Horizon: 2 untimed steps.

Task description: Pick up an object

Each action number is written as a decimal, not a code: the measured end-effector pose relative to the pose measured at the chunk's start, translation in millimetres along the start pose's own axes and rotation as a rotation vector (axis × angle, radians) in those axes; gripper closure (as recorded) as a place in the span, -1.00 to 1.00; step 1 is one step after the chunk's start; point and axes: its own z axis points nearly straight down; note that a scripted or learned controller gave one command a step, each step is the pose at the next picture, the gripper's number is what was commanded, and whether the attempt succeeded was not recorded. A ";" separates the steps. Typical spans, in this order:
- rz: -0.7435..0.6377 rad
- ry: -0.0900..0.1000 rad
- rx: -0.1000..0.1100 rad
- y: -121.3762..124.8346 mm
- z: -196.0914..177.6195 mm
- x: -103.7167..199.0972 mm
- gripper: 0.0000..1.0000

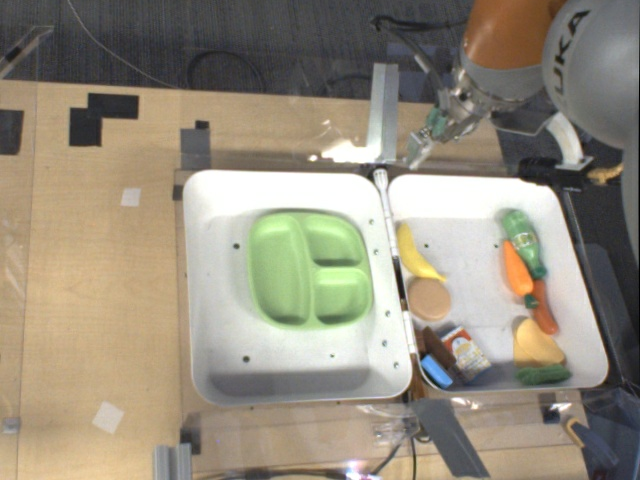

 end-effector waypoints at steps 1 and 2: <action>0.410 0.001 0.001 18.3 0.8 26.6 1.00; 0.752 0.000 0.003 16.4 -10.1 24.0 1.00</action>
